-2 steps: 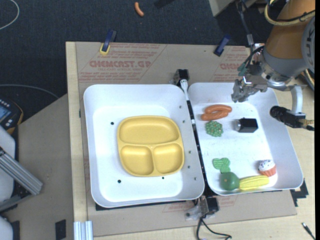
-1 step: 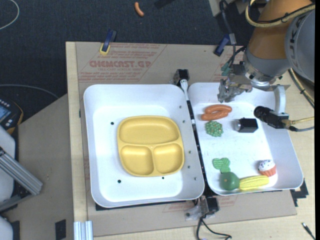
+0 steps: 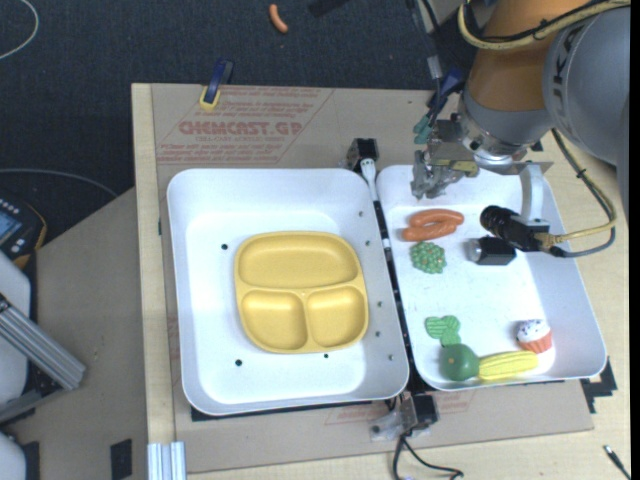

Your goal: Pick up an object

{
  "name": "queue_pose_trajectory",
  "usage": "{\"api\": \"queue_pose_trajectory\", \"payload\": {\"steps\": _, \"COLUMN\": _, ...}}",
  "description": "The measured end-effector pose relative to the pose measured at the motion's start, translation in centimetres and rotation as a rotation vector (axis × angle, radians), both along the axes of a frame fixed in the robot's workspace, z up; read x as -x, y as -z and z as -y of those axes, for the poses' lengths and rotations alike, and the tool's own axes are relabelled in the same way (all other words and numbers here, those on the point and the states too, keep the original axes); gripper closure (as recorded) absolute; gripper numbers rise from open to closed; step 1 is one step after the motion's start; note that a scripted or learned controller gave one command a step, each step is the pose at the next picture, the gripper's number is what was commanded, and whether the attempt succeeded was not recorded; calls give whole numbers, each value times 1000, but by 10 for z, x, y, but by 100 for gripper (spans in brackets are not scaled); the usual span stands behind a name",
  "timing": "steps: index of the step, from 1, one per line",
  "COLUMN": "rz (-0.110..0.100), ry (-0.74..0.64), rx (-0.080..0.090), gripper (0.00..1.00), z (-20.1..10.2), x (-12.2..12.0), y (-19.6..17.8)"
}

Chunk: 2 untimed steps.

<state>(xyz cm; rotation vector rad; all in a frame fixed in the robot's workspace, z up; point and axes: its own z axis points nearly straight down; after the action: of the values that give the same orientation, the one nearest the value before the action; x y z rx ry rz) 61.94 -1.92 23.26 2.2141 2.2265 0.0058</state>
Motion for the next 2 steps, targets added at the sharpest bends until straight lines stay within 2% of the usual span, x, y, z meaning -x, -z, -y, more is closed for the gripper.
{"api": "queue_pose_trajectory", "payload": {"steps": 1, "rz": -1, "ry": 4, "rx": 3, "gripper": 100, "z": 4, "x": -9, "y": 8}}
{"api": "queue_pose_trajectory", "payload": {"steps": 2, "rz": -1, "ry": 6, "rx": 2, "gripper": 100, "z": 9, "x": -2, "y": -3}}
